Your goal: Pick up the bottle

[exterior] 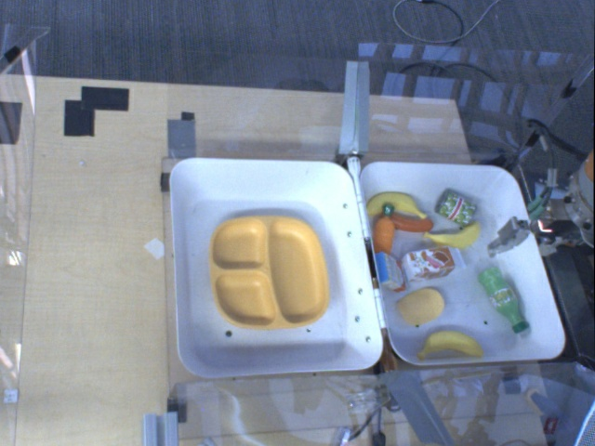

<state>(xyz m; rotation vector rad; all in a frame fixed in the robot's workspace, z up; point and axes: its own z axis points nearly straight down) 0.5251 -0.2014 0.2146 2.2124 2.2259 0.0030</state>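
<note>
the green bottle point(503, 298) lies tilted at the right of the right bin point(534, 219), toward the lower right of the frame; the hand point(510, 235) hovers just above it at the bin's right edge; whether it is spread or pressed together cannot be told; a yellow tray point(271, 270) sits in the left bin point(189, 249).

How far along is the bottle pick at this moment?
Nothing looks done yet: the green bottle lies on its side on the floor of the right bin, near its right wall. In hand: the gripper sits over that bin's right edge, up-frame of the bottle and apart from it, with nothing visible between its fingers. Left: moving over the bottle, descending, closing on it and lifting.
</note>
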